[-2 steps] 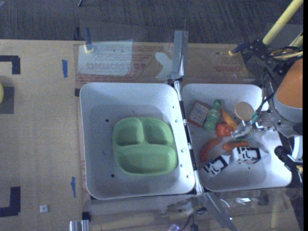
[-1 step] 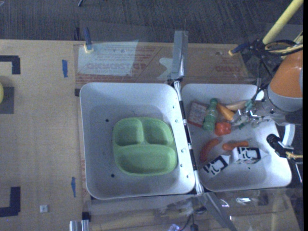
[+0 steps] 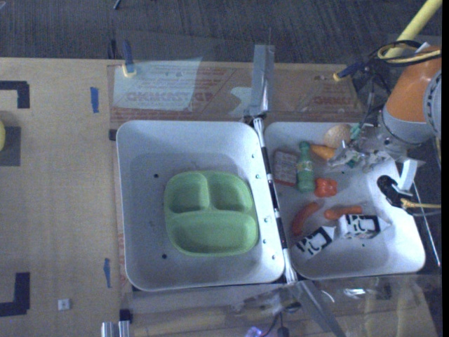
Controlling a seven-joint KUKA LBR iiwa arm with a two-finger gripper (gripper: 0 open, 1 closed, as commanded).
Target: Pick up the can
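I can see the small reddish-brown can with a pale label (image 3: 285,167). It looks like it is lying on its side, not standing up. It sits in the right-hand white bin (image 3: 407,258), close to that bin's left wall and just beside a green bottle (image 3: 304,167).

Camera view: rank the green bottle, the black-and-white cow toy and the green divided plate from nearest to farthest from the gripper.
From the gripper, at the right bin's upper right:
1. Green bottle, just left of it in the right bin.
2. Black-and-white cow toy, lower in the right bin.
3. Green divided plate, in the left bin.
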